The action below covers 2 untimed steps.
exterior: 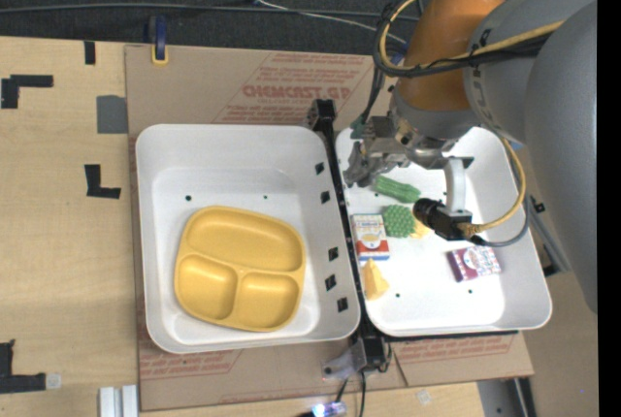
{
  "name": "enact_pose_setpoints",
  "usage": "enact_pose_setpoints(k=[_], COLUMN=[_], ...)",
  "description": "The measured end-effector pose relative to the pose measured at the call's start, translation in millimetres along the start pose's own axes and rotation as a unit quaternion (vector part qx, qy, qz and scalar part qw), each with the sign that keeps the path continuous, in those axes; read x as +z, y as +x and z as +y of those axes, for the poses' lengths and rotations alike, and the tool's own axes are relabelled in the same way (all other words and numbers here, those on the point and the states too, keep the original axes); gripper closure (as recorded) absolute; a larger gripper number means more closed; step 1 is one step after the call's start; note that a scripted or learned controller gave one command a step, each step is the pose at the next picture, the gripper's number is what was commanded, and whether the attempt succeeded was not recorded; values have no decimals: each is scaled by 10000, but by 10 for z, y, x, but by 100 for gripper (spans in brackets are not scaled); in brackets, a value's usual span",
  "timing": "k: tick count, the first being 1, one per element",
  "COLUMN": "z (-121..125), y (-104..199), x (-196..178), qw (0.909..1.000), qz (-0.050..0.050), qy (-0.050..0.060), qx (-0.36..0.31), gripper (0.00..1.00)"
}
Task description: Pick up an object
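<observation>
Two white bins sit side by side on the bench. Lying in the left bin is a yellow divided tray. Scattered across the right bin are small items — a green cylinder, a green scrubby square, a red-and-white packet, a yellow piece and a purple packet. The gripper hangs over the right bin's far left part, just beside the green cylinder; how its jaws stand I cannot tell. Nothing is seen held.
</observation>
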<state>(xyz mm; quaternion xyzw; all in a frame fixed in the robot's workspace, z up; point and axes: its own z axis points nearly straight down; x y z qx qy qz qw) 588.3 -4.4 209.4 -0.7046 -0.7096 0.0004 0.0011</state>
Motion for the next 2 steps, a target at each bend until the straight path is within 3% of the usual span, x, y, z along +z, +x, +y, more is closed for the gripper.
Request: enact_pose_setpoints(k=[1,2], z=[-48,5], y=[530,1075], x=[-150,-54], qw=[10000,10000], qz=[-1,-9], qy=[-5,-2], qx=[1,10], gripper=[100,100])
